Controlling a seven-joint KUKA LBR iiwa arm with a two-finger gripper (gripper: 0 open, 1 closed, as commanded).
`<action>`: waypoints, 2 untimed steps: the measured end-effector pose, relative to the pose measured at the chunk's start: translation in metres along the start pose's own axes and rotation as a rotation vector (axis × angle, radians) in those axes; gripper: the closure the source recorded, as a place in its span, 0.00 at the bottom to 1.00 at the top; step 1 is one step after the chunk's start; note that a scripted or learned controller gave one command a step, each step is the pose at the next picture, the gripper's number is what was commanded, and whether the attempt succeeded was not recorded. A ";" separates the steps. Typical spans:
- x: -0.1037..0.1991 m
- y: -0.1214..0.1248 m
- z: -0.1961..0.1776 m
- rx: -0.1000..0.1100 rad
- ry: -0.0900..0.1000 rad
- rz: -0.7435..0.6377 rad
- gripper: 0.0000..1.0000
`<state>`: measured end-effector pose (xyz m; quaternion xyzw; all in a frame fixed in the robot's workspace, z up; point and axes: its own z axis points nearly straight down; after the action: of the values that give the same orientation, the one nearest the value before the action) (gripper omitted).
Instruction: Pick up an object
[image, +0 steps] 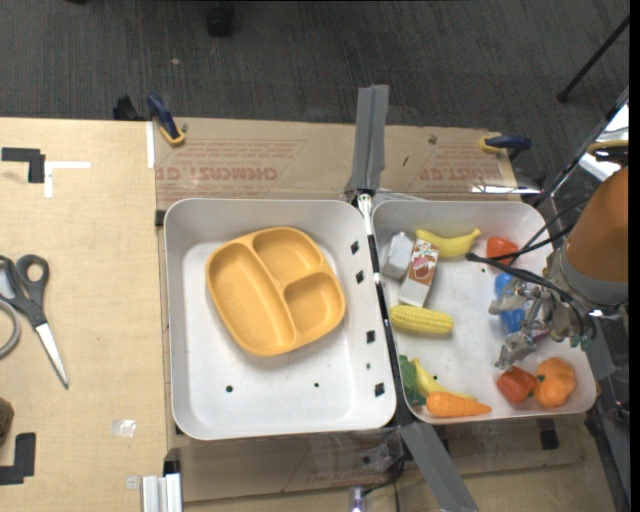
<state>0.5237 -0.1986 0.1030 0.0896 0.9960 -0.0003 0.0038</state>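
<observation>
Although the gripper (522, 325) hangs low inside the right bin (462, 292), nothing can be seen between its fingers, and whether they are apart or together I cannot tell, so the pick looks not yet made: grasping and lifting are both left to do. Its tip sits just above a red pepper (516, 385), with an orange pepper (556, 381) touching that one's right side and something blue (507, 300) partly hidden behind the metal. Elsewhere in this bin lie a banana (449, 242), a red item (501, 248) near the far wall, a small carton (421, 276), a corn cob (421, 320) and a carrot (457, 404) by the near wall. Beside it, the left bin (200, 400) holds a yellow divided plate (275, 290).
</observation>
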 end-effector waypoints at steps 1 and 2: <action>0.034 0.009 0.011 0.000 0.006 0.065 0.00; -0.020 0.065 0.011 0.000 0.005 0.142 0.00</action>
<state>0.5551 -0.1378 0.0920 0.1598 0.9871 0.0002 0.0015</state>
